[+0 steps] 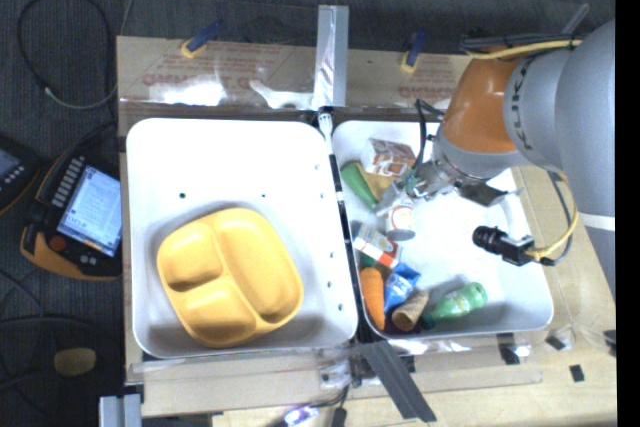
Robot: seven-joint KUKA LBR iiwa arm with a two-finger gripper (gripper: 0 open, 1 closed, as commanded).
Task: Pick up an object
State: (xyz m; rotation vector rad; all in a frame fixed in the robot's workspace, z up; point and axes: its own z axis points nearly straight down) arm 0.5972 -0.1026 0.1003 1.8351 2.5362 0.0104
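My gripper [412,187] hangs low over the upper left part of the right bin [530,300], just above a heap of small objects. Under and beside it lie a brown snack packet [390,155], a green bottle [356,183] and a small white and red item [402,216]. Further down the bin are an orange carrot [372,297], a blue packet [400,283], a brown cork-like piece [409,310] and a green bottle lying flat [458,300]. The wrist hides the fingertips.
The left bin [160,145] holds a yellow divided tray [228,274]. A black cable end [500,242] hangs over the right bin's middle. The arm's grey body and orange band [485,110] cover the right bin's upper right corner.
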